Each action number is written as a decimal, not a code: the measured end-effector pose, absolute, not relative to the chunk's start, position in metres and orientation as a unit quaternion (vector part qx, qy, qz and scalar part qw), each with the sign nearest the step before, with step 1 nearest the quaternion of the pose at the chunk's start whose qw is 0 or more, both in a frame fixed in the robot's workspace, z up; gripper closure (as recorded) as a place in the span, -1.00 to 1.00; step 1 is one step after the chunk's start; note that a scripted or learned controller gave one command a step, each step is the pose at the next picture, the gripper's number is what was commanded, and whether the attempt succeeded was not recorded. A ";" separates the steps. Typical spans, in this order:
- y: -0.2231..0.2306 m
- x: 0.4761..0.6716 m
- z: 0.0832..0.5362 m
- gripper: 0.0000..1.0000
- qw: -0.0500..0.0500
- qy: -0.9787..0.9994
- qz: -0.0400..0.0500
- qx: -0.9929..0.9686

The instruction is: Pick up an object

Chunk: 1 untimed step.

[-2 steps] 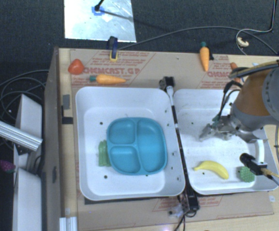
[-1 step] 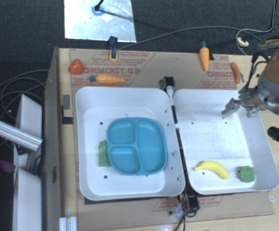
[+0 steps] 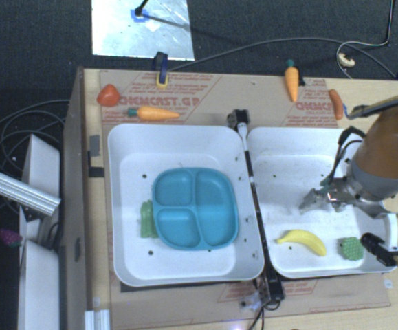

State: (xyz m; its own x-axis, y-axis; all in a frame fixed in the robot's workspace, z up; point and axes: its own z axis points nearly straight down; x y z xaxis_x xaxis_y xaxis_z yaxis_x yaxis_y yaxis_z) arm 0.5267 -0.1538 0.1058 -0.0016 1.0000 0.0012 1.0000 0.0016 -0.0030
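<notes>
A yellow banana point(image 3: 302, 241) lies near the front of the right bin point(image 3: 291, 150). A small green bumpy object point(image 3: 350, 249) sits to the banana's right in the front right corner. My gripper point(image 3: 317, 199) hangs low over the right bin's middle, just behind the banana, with its metal fingers pointing left. No object shows between them. The grey arm with its orange band point(image 3: 384, 150) comes in from the right.
The left bin point(image 3: 137, 150) holds a blue divided plate point(image 3: 195, 207) with a green item point(image 3: 147, 220) at its left edge. Toy carrots point(image 3: 155, 113) point(image 3: 292, 82) and a red piece point(image 3: 108, 95) lie on the cardboard behind the bins. Cables run along the back.
</notes>
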 end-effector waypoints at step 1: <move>-0.101 0.627 0.085 -1.00 -0.001 -0.709 -0.001 -0.705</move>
State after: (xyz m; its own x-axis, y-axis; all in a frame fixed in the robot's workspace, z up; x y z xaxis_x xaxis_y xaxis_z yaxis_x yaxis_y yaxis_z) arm 0.6267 -0.1012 0.0845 -0.0055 1.0000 0.0005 1.0000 0.0055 0.0027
